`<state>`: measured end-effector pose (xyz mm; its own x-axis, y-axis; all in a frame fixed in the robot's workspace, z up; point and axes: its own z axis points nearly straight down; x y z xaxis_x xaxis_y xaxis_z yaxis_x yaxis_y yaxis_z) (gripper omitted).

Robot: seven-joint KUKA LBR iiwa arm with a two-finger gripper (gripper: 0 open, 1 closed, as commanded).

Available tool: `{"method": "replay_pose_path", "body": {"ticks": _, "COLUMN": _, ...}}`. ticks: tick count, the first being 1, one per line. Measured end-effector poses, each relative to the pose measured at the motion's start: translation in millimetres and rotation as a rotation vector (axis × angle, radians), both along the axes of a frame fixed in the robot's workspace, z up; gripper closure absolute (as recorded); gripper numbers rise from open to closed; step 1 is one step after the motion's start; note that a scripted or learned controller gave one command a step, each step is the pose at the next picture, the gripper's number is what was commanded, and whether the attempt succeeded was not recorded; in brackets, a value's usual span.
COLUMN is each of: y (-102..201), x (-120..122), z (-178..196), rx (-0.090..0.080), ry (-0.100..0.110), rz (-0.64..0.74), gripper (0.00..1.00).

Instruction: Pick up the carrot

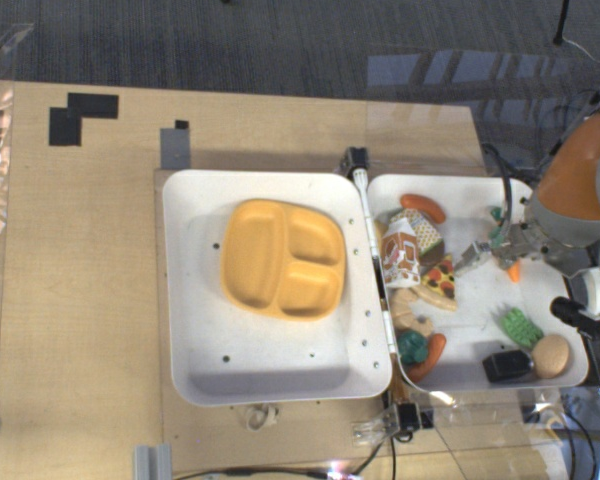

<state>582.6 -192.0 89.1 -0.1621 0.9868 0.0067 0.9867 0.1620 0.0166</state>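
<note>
— Where's the carrot [513, 271]?

— In the right bin [470, 190], toward 3 o'clock of its floor. Only a small orange stub of it shows, narrow and tilted, bright against the white.

— And the gripper [499, 242]?

— Just at the carrot's 11 o'clock, right over it. The arm [580, 183] comes in from 3 o'clock, with its orange band above the wrist. Whether the gripper is released or clenched, I cannot tell (the wrist hides too much), and I cannot see the carrot held in it.

— Touching?

— The carrot's upper end meets the gripper's outline, but I cannot say whether that is contact or overlap.

— What else lies in that bin?

— A sausage [421, 206] at 11 o'clock. A printed carton [410, 248] lies at 9, with a pizza slice [441, 284] just at its 5 o'clock. A green toy [520, 326] sits at the carrot's 6 o'clock, well apart from it. Below that are a tan ball [551, 356] and a black block [506, 366], side by side at the bin's 5 o'clock. A second sausage [432, 352] lies at 7 o'clock, beside a teal lump [411, 345].

— The left bin [195, 298]?

— It bears a yellow tray [280, 258], divided in compartments, set slightly toward 12 o'clock of centre.
</note>
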Motion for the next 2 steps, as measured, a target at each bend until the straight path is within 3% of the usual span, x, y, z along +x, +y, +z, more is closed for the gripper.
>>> {"method": "replay_pose_path", "body": {"ticks": 1, "y": -1.7, "x": 2.9, "z": 13.1, "rx": -0.009, "ry": -0.009, "rz": 0.006, "gripper": 1.00}}
{"method": "replay_pose_path", "body": {"ticks": 2, "y": 59.2, "x": -11.4, "z": 57.6, "rx": -0.008, "ry": 0.006, "rz": -0.059, "gripper": 1.00}}
